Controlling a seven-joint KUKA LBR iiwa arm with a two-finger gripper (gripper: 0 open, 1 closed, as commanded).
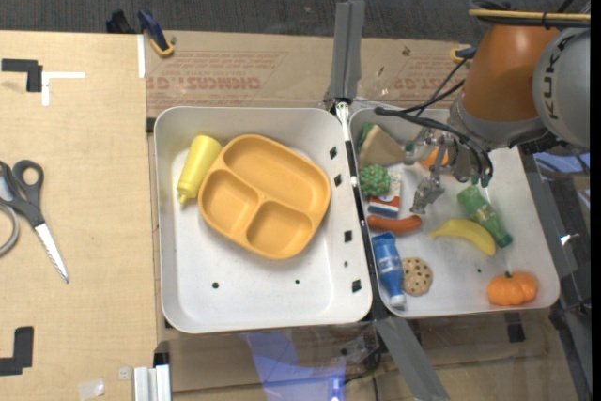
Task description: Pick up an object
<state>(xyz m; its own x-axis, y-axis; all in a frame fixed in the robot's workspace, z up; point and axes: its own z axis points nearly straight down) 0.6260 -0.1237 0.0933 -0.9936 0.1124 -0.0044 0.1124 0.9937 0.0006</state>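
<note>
- Gripper [427, 194]: thin metal fingers pointing down over the middle of the right bin [537, 244], nothing visibly between them; how far apart they stand, too small and cluttered to tell.
- Arm [512, 75] at upper right of the frame: smooth, rounded, glossy orange band, grey casing at the edge, black cables looping down toward the wrist.
- Right bin, shallow white plastic with rounded corners, crowded with toy food:
  - bumpy green broccoli [374, 178] just left of the gripper, lying on a flat printed card [385, 197];
  - tan wedge like a sandwich slice [379, 146] at upper left of the bin;
  - smooth red sausage [394, 223] just below and left of the fingertips;
  - blue bottle [388, 269] along the left wall, lower down;
  - round speckled cookie [417, 276] beside the bottle;
  - curved yellow banana [466, 234] right of the gripper, close to a green bottle-like piece [481, 211];
  - ribbed orange pumpkin [512, 288] in the lower right corner, well apart from the gripper.
- Left bin [188, 296], same white plastic: a matte orange three-compartment plate [263, 195] and a yellow squeeze bottle [197, 166] leaning against the plate's upper left edge.
- Grey metal bar [346, 52] running between the bins' top ends.
- Pale wooden board at left of the frame bearing grey-handled scissors [33, 211]; brown cardboard [235, 75] behind the bins; a blue clamp [155, 33] on its edge.
</note>
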